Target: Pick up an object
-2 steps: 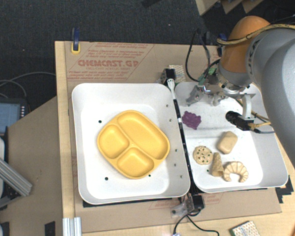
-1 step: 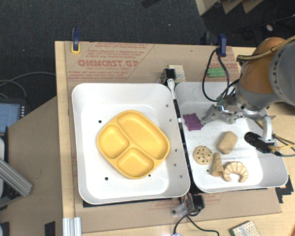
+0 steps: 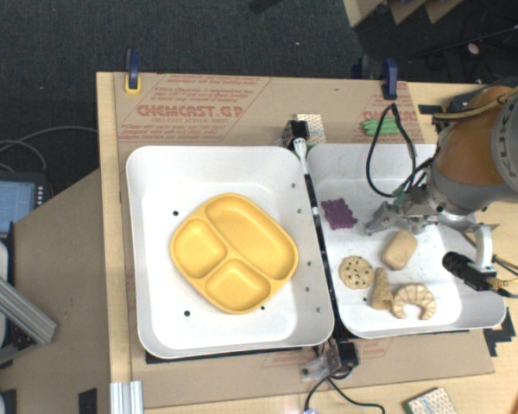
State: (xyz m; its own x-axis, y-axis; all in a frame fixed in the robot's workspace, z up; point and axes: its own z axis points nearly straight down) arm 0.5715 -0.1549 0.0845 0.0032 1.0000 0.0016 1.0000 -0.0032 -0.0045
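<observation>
Resting on a tan cardboard-covered bench (image 3: 198, 110) over dark carpet (image 3: 69, 24): two shallow white bins. Sitting in the left bin (image 3: 147, 231), a yellow three-compartment plastic plate (image 3: 233, 253). Lying in the right bin (image 3: 354, 171): purple block (image 3: 337, 213), round cookie (image 3: 356, 272), beige chunk (image 3: 399, 250), croissant (image 3: 414, 300). Hovering just above the chunk, the metal gripper (image 3: 403, 220); finger spread hidden, impossible telling.

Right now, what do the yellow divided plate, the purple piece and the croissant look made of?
Yellow divided plate: likely molded plastic, smooth with a soft sheen, one uniform color, rounded compartment ridges.
Purple piece: unclear; matte and bumpy like a grape cluster, perhaps rubber or soft plastic.
Croissant: looks like toy food, plastic or foam; tan with molded ridges and a dull finish.
</observation>
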